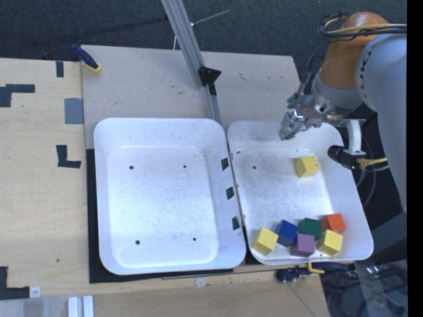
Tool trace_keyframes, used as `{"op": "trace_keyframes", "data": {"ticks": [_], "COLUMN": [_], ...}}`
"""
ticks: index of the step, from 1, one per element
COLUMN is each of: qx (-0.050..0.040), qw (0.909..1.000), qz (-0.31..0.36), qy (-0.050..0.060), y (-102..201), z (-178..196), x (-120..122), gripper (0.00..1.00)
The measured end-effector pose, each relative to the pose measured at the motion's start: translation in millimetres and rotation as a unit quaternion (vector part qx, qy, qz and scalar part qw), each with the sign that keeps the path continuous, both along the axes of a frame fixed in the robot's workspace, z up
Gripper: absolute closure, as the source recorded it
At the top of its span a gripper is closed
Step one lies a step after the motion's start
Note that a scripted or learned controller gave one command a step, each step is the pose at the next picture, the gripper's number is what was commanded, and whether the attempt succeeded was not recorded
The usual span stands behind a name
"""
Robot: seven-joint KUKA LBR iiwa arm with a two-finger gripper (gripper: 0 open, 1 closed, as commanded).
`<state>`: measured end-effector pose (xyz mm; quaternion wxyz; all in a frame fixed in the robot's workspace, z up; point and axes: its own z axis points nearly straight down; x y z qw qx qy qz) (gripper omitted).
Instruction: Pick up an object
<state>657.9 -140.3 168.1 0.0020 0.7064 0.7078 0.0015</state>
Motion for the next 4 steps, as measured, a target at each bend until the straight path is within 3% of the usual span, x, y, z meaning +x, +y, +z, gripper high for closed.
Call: {"op": "trace_keyframes", "data": {"ticks": [2,4], "qx": [-0.0002,0.0009], "qw": [1.0,1.0], "qz": [0.0,0.002], "qy": [0.0,0.004], "y": [1,96], "z": [88,83], "x": [7,-5], "gripper": [1.0,1.0]}}
